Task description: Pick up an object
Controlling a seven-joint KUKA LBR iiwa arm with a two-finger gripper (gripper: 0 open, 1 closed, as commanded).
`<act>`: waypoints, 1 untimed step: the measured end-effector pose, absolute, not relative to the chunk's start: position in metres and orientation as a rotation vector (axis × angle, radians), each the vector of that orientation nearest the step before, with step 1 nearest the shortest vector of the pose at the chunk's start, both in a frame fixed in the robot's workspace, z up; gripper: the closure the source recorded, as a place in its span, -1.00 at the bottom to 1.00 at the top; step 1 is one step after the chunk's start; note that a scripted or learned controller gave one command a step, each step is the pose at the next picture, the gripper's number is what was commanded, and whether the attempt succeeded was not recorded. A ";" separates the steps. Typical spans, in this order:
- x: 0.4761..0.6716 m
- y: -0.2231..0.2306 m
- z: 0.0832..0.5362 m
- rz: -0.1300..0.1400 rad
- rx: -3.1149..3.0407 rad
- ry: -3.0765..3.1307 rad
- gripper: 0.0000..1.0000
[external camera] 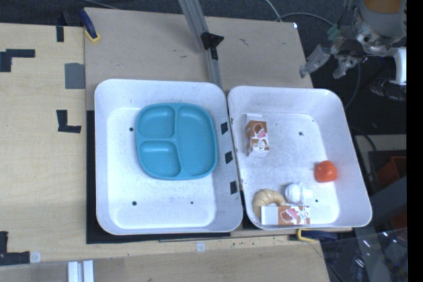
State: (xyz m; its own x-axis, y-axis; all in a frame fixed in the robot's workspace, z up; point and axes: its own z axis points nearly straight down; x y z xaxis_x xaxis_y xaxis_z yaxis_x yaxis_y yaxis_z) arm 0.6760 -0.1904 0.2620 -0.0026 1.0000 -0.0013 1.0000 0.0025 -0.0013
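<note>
Arm: grey with an orange band, raised at the top right, beyond the right-hand shallow white bin (344,142).
Tool (328,63): two-finger, empty; fingers spread.
Objects: small round orange-red ball (325,172) near the right bin's right wall; printed carton (257,136) upper left inside.

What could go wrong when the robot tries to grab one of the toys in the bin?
1. The croissant, the small white thing and the carton lying flat are bunched together near the right bin's front wall, so the tool might nudge a neighbour or catch two.
2. The orange ball looks round and may roll away if bumped.
3. The tool sits outside the bin, above its back corner, so it might clip the rim coming in.
</note>
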 end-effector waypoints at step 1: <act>0.676 -0.190 0.262 -0.004 2.219 2.224 -1.00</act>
State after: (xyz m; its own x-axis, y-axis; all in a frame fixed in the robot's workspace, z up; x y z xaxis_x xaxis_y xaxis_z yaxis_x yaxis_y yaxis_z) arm 0.6760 -0.1904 0.2621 -0.0023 1.0000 -0.0015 1.0000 0.0023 -0.0018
